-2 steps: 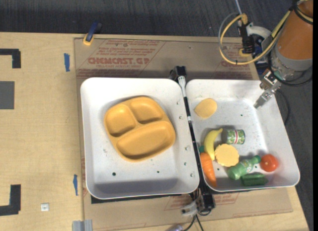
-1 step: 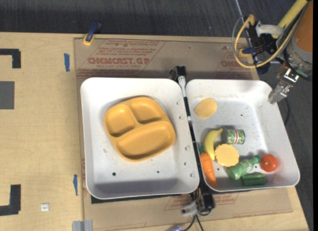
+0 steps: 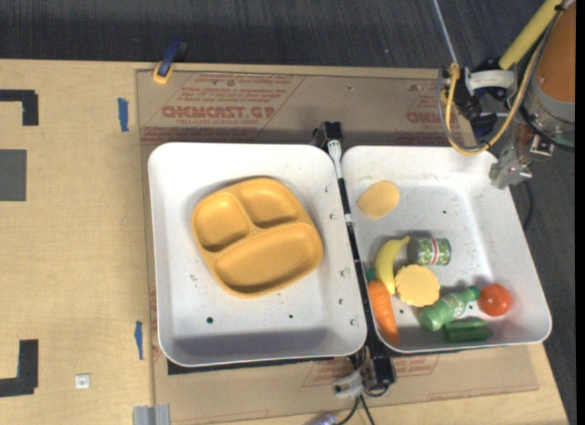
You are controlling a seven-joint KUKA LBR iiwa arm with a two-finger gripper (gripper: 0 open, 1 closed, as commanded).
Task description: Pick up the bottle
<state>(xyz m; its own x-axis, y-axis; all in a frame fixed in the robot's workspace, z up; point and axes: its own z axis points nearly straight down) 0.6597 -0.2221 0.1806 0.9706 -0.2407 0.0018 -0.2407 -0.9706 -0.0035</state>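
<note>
Bench [image 3: 73, 231]: tan board top carrying two shallow white bins side by side.

Left bin [image 3: 174, 259]: holds one yellow divided tray [image 3: 258, 234], roughly centred and turned slightly askew.

Right bin [image 3: 498, 222]: all the small items sit here. Pale round disc [image 3: 378, 198] near the far left corner, well apart from the rest. The cluster toward the near edge is a small can with green label [image 3: 430, 250] lying on its side, a banana [image 3: 390, 261] just beside it, and a second yellow disc [image 3: 417, 285] touching the banana. An orange carrot [image 3: 383, 310] lies along the left wall and a red tomato [image 3: 494, 300] sits near the near right corner.

Bottle [image 3: 449, 308]: green, lying on its side close to the near edge, between yellow disc and tomato. A darker green piece [image 3: 467, 330] lies against it on the near side.

Arm: gripper [image 3: 509, 169] sits at the far right corner of the right bin, above the rim, well apart from the bottle. Cannot tell its state at this resolution; cables crowd it.

Risks (judgement): the bottle is hemmed in on several sides. A descent slightly off could land on the disc or tomato, or clamp the dark green piece instead. Lying flat and rounded, it may roll or squirt out if the closing line crosses it badly. The near wall limits approach room.

Unclear: whether the dark green piece is a separate item or part of the bottle. The bottle's cap end is hard to tell. The arm is cut off at the right edge.
</note>
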